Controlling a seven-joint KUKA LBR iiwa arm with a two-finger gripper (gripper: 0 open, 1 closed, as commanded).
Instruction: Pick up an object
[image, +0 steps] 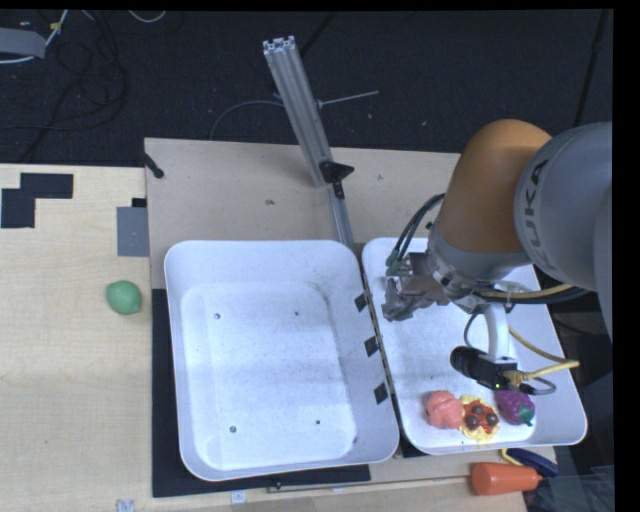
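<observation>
Nearest, at the bench's near edge toward its right corner, an orange carrot-shaped toy (505, 477) lies just outside the right bin (420, 420), with a small blue and yellow item (530, 459) beside it that is too small to identify. Inside the right bin, along its near wall, three small objects sit in a row: a pink lumpy toy (443, 408) on the left, a yellow piece with dark red spots (480, 419) touching it in the middle, and a purple toy (515, 406) on the right, close to the bin's near right corner. Just beyond them a black cylindrical fitting (478, 366) with yellow cabling hangs from the arm. The gripper (398, 298) is over the far left part of the right bin, close to the rim it shares with the left bin (265, 360); its fingers are lost in dark hardware, so I cannot tell how wide it stands or whether it has anything. It is well apart from the three toys. The arm's orange band (490, 185) and grey housing cover the bin's far right side. The left bin is white with a few dark specks. A green ball (124, 297) rests on the bench left of that bin, well clear of its rim. Farther back, a slanted aluminium rail (305, 110) rises from the bench's far edge.
</observation>
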